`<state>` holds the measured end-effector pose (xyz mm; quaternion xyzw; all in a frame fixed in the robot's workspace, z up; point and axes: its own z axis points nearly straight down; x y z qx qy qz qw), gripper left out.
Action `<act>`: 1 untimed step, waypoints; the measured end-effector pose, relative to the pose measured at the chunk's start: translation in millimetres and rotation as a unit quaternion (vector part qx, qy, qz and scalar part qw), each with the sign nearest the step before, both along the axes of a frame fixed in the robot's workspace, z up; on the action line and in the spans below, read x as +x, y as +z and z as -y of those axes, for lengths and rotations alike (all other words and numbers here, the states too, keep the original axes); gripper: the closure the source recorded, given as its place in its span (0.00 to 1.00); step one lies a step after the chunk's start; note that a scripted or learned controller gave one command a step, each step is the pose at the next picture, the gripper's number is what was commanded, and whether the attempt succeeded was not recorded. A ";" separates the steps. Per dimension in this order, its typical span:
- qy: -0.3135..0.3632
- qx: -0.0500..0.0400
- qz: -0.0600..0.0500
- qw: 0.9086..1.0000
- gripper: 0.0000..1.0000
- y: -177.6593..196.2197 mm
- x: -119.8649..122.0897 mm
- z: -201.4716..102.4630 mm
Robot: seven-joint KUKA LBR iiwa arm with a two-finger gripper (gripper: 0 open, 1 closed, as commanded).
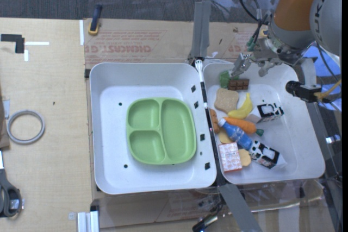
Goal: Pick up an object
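The hand (pixel 251 64) hangs with fingers spread, gripping nothing, over the right bin's (pixel 304 163) far edge, just above a chocolate bar (pixel 237 84). Bread (pixel 226 99), banana (pixel 243 107), carrot (pixel 242 125) and bottle (pixel 238 135) lie nearby.

robot lab | KUKA arm (pixel 304 2) | white bins (pixel 103 117) | plywood bench (pixel 43 89)

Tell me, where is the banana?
The banana lies in the right bin, toward its left side, between the bread slice on its left and the carrot just below it.
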<state>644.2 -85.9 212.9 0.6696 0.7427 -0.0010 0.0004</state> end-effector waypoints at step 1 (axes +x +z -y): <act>-0.049 0.000 0.002 0.999 0.00 -119.3 15.3 16.3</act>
